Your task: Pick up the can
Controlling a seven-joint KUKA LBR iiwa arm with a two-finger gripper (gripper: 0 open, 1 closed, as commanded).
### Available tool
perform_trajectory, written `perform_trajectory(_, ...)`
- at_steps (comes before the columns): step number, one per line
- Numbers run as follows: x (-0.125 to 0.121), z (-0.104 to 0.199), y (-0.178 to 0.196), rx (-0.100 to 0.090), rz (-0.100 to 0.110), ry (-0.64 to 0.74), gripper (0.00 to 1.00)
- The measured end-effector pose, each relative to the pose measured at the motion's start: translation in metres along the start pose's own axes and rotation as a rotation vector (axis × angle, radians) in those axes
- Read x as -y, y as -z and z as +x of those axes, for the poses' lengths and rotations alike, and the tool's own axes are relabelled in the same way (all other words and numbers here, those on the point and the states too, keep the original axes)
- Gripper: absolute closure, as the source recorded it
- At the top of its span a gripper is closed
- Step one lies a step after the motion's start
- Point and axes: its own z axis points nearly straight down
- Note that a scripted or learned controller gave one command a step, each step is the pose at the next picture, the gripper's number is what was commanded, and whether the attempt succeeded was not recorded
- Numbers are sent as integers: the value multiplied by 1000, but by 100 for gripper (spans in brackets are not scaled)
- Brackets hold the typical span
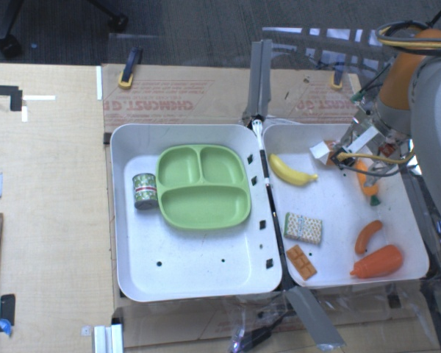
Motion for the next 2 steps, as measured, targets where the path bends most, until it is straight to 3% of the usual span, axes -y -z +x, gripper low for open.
perform_trajectory(1,27,13,-3,-6,-46,-193,0)
perform_trajectory(2,30,18,2,-15,-42,-186,100)
